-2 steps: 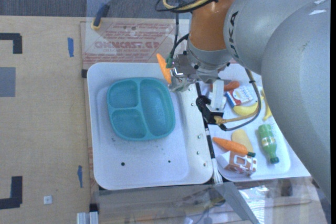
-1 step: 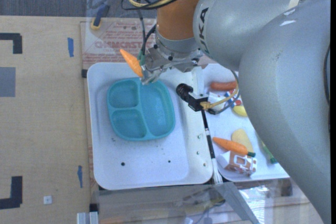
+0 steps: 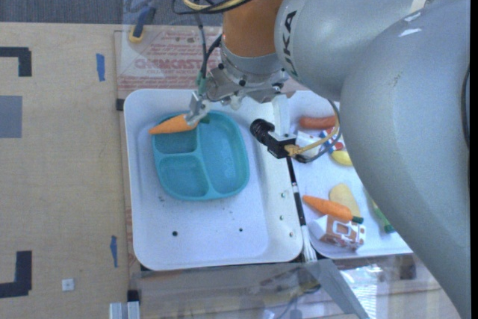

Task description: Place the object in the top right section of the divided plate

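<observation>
The big grey arm (image 3: 388, 86) sweeps in from three o'clock and covers most of the right side, its orange band (image 3: 258, 0) sitting up at twelve o'clock with yellow and black cables looping off it. Under everything lies the tan counter (image 3: 60, 160), marked with black squares and bits of blue tape at nine o'clock. The left white bin (image 3: 209, 235) takes the centre, and here's the action: the blue divided plate (image 3: 202, 160) rests in its upper half, one long section on its three o'clock side, two smaller ones at nine o'clock. Down comes the tool (image 3: 196, 112) at the plate's twelve o'clock rim, and its fingers are clamped on the orange carrot (image 3: 174, 124) at the thick end. The carrot lies nearly level, tip pointing to nine o'clock, hanging over the plate's upper rim at about eleven o'clock, partly out past the edge.

Over at four o'clock, the right bin (image 3: 328, 239) shows between the arm and the divider: a red sausage (image 3: 319, 121) up top, a second carrot (image 3: 327, 207) lower down, a pale yellow piece (image 3: 343, 196) just beside it, and a small white and orange toy (image 3: 343, 234) at the bottom.
</observation>
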You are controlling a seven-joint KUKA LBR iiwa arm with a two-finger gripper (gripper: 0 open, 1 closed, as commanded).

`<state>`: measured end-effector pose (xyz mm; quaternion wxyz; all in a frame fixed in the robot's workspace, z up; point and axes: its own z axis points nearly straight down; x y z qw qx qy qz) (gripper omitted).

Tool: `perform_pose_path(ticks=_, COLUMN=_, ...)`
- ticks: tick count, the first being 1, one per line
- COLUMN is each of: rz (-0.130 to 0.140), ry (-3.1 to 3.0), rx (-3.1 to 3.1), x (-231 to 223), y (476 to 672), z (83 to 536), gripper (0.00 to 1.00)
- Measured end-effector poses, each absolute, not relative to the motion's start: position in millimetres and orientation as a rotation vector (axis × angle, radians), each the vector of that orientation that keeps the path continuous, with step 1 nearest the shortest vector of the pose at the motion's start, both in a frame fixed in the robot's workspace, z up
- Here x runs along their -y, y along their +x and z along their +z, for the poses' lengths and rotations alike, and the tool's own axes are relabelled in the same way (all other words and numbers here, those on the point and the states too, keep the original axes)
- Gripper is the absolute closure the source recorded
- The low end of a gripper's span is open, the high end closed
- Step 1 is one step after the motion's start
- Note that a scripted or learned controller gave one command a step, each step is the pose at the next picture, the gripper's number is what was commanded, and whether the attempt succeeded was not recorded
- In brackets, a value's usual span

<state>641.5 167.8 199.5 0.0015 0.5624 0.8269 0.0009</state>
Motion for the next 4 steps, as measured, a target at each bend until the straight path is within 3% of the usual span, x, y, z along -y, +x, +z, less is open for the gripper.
perform_pose_path(ticks=1, rz=0.003, ry=1.692, rx=-2.643, x=-211, y=666.9, z=233, gripper=0.0)
perform_pose_path(ticks=2, rz=0.002, ry=1.293, rx=-2.862, x=-185, y=655.3, z=133, gripper=0.0)
perform_pose_path(ticks=3, rz=0.009, ry=1.294, rx=-2.858, x=-185, y=656.7, z=144, gripper=1.0)
perform_pose_path(ticks=4, rz=0.009, ry=1.294, rx=-2.858, x=-185, y=656.7, z=144, gripper=0.0)
